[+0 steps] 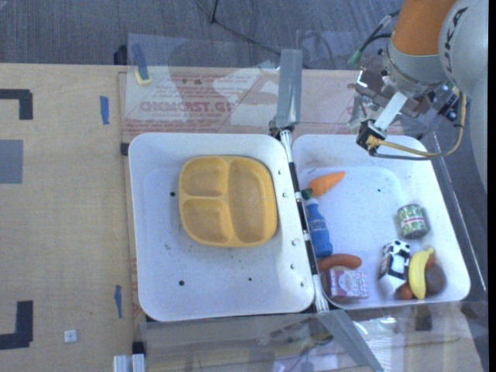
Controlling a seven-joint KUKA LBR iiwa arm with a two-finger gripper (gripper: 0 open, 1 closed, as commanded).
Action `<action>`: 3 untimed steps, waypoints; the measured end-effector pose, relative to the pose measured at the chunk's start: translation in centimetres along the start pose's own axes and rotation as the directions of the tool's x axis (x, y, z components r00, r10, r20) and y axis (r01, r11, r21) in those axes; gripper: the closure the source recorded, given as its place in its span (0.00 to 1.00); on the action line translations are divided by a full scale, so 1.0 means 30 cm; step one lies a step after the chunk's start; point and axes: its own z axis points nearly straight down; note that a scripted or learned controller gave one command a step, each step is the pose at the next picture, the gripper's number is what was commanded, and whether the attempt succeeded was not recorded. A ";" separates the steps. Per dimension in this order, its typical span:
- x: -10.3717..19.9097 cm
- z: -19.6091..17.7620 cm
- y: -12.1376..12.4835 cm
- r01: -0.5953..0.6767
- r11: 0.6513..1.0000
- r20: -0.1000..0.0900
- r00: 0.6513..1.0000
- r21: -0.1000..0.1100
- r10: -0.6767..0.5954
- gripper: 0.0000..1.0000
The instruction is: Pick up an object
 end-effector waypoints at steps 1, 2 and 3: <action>0.308 0.192 -0.179 -0.087 0.996 0.000 0.996 0.004 0.087 1.00; 0.308 0.191 -0.179 -0.086 0.996 0.001 0.996 0.003 0.086 0.00; 0.140 0.217 -0.363 -0.066 0.998 0.000 0.998 0.004 0.066 0.00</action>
